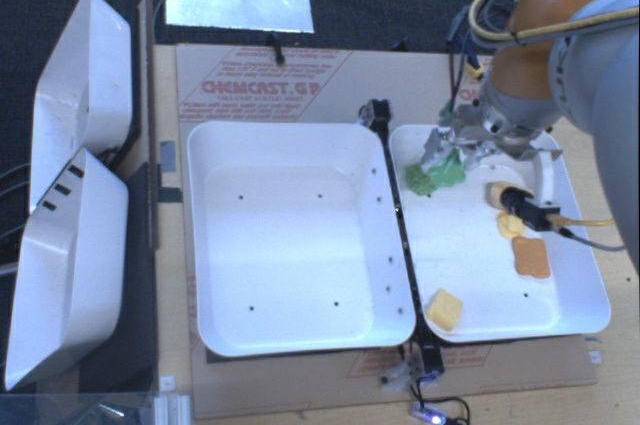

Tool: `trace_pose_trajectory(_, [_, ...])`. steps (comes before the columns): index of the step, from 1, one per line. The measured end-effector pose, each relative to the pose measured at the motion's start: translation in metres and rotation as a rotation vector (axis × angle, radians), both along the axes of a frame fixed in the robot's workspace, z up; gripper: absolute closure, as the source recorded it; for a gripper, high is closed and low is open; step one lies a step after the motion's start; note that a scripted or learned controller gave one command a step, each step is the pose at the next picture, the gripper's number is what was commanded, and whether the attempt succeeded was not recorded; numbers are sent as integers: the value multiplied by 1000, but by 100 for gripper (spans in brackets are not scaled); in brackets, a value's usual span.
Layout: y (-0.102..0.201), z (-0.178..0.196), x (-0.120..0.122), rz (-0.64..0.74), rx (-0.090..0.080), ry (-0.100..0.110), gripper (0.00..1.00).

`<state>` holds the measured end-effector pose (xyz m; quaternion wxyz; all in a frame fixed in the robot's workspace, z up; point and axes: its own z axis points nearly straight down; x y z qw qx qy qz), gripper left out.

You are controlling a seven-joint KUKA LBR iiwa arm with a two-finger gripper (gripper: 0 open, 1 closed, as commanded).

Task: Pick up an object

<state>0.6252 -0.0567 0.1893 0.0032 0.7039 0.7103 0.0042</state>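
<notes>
1. The arm (560, 53), smooth grey with a glossy orange band, is reaching in from 3 o'clock over the right bin (580, 308).
2. Its metal gripper (445, 148) is hovering at the bin's 11 o'clock corner, just above a crumpled green lump (435, 176); I cannot tell how its jaws are standing.
3. A flat orange slab (531, 257) is lying at the bin's 3 o'clock side.
4. A small yellow piece (510, 224) is sitting just above the slab, beside a black-tipped cable (540, 213).
5. A pale yellow wedge (444, 309) is resting near 6 o'clock.
6. The left bin (290, 233), glossy white plastic with rounded corners, is showing small dark dots.
</notes>
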Motion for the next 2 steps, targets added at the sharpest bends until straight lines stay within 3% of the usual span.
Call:
trace_pose_trajectory(1, [71,4,-19,-3,1,9,100])
trace_pose_trajectory(2, [142,14,-54,-2,1,9,100])
